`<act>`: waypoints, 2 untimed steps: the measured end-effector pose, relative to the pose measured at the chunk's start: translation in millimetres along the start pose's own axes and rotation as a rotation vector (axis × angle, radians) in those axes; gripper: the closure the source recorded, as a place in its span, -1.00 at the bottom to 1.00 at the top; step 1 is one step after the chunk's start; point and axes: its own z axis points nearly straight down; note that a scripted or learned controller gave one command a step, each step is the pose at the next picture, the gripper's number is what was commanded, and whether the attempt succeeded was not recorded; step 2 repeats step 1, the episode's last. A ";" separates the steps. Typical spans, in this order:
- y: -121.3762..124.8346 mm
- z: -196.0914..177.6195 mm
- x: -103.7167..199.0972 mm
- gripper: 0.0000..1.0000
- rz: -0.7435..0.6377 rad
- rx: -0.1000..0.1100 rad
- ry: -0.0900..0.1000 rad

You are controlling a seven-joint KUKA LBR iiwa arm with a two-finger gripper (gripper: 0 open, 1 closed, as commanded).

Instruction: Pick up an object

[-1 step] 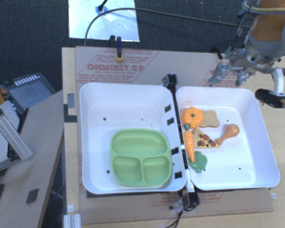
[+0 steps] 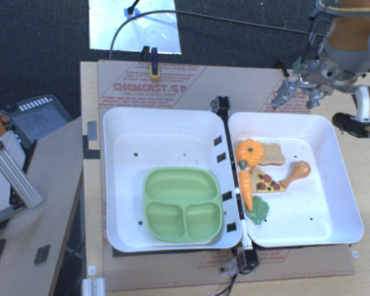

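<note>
Two white bins sit side by side on the worktop [image 2: 92, 184]; the left bin [image 2: 129, 134] holds one green divided plate [image 2: 182, 203], with three compartments, in its lower middle; the right bin [image 2: 339, 184] holds six toy foods clustered at its left side: one orange pumpkin [image 2: 250, 152], one slice of bread [image 2: 272, 154] just beside it, one drumstick [image 2: 296, 172], one pizza slice [image 2: 268, 183], one carrot [image 2: 245, 188] lying along the bin's left wall, and one green leafy piece [image 2: 258, 209] at the carrot's lower end. The hand [image 2: 290, 92] hovers at the upper right of the frame, above the right bin's far rim, well apart from the foods; its fingers look spread and hold nothing. One yellow clamp [image 2: 154, 66] sits at the upper centre.
</note>
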 end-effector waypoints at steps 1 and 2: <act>1.2 40.7 -1.5 -1.00 0.001 0.001 0.000; 1.2 40.7 -1.5 -1.00 0.001 0.001 0.000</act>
